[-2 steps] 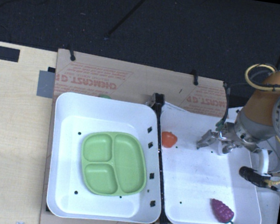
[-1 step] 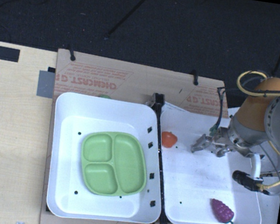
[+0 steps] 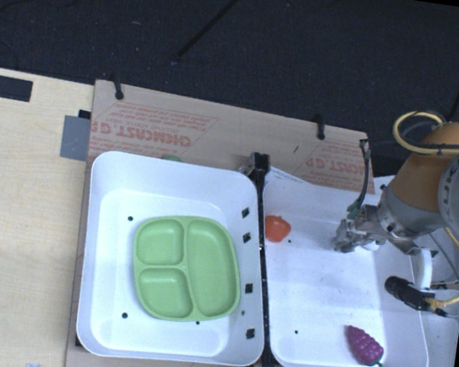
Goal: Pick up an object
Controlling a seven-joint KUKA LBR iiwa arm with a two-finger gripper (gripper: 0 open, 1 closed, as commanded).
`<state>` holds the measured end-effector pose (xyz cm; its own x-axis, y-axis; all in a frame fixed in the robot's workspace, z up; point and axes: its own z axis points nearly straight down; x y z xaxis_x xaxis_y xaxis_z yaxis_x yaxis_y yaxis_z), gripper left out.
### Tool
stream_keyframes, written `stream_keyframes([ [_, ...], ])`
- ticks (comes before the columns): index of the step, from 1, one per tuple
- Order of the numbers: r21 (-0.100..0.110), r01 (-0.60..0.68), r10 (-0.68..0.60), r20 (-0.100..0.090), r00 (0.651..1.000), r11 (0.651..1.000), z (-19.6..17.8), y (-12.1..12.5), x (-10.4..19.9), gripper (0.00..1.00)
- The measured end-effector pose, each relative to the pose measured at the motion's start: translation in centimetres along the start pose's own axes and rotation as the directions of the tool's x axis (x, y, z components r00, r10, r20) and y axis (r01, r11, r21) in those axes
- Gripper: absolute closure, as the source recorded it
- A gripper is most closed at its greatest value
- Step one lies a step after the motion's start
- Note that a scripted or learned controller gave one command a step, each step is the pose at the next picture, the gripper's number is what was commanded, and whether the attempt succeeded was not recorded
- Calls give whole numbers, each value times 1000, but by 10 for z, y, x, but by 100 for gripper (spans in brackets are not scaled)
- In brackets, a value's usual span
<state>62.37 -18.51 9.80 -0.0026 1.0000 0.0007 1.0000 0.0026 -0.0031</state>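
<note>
a: in the camera view, why do we have two white bins side by side?

b: we think one is for picking from and one is for dropping in. the left bin [image 3: 114, 203] has a green tray [image 3: 186, 266] with three parts lying flat in it. the right bin [image 3: 309, 338] has the small things we could pick up.

a: which things?

b: an orange toy [image 3: 277, 227] sits by the wall between the bins. a purple toy [image 3: 364, 345], maybe grapes, lies near the front right corner. they are well apart.

a: where is the gripper [image 3: 349, 236]?

b: it hangs over the back of the right bin, closer to the orange toy than the purple one. we guess the orange toy is the easier pick.

a: are the fingers wide or narrow?

b: we cannot tell. the tip is small and dark and blurry. we see nothing held in it.

a: what else is hard to see?

b: the arm [image 3: 429, 180] is cut off at the right. the orange toy's shape is too small to name.
</note>
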Motion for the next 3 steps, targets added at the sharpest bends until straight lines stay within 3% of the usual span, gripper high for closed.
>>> stream_keyframes([
  [2, -4, -7, 7, 1, 1000, 1000, -88, -8, -9, 100],
  [3, -3, -5, 5, 1, 1000, 1000, -106, -8, -10, 100],
])
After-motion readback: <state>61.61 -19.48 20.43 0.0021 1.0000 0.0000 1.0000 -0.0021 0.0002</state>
